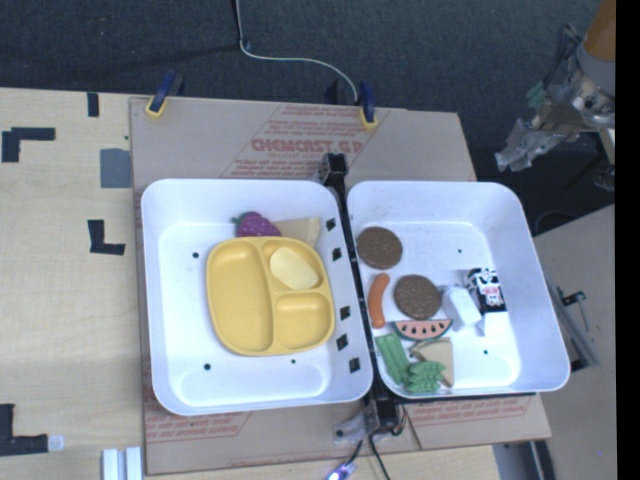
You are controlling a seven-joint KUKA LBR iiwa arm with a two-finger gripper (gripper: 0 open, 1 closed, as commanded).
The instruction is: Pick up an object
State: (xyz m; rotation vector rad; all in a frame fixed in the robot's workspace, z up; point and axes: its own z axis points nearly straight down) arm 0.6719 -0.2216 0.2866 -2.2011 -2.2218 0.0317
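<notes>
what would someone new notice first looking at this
Probably the yellow divided plate in the left bin, with a purple piece at its top edge. Then the toy food clustered in the right bin, and the gripper hanging outside it at upper right.

— What can we read here?
— On the cardboard sheet (300, 148) under the bins, red print that looks like "CHEMCAST GP", though it is small and blurred.
— And on the toy carton (487, 290)?
— Black patches; we make out no words.
</notes>
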